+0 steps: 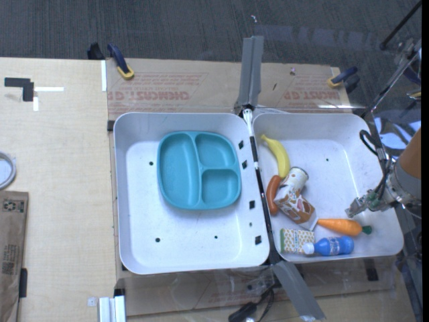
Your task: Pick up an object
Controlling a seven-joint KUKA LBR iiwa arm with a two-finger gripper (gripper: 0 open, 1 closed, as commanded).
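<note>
Camera view — the gripper (pixel 356 207) is seen just above the carrot (pixel 340 227); its grip cannot be told — nothing is lifted yet.

colours in the two white bins
teal plate (pixel 199 170); yellow banana (pixel 278 155); orange carrot (pixel 340 227); blue bottle (pixel 328 247), white cap.

1. One camera sits high above the tabletop (pixel 53 146) and looks down at a slant.
2. It is far enough back to see the left bin (pixel 134 200) and the right bin (pixel 335 136) together.
3. The arm (pixel 409 173) comes in from the right side.
</note>
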